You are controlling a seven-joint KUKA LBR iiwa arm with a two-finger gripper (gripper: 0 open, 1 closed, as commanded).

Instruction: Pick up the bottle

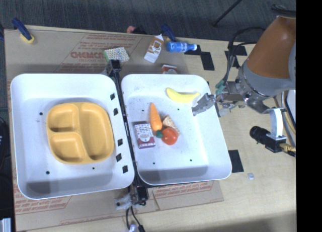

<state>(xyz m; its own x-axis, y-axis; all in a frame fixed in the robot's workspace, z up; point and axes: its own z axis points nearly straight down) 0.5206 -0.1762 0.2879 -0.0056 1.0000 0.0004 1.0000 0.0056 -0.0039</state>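
Bottle [181, 47]: blue, lying on its side on the desk [261, 185], outside both bins, at 12 o'clock from the right bin [214, 148]. End effector [203, 103] hangs over the right bin's 3 o'clock rim, just beside the banana [181, 95]; open or closed, cannot tell. Right bin also holds carrot [155, 117], tomato [169, 136], small carton [144, 135]. Left bin [25, 125] carries a yellow divided tray [80, 132].

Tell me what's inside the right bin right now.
The right bin holds a banana, a carrot, a tomato and a small red carton. A pale item sits between carrot and tomato, partly covered, so I can't identify it.
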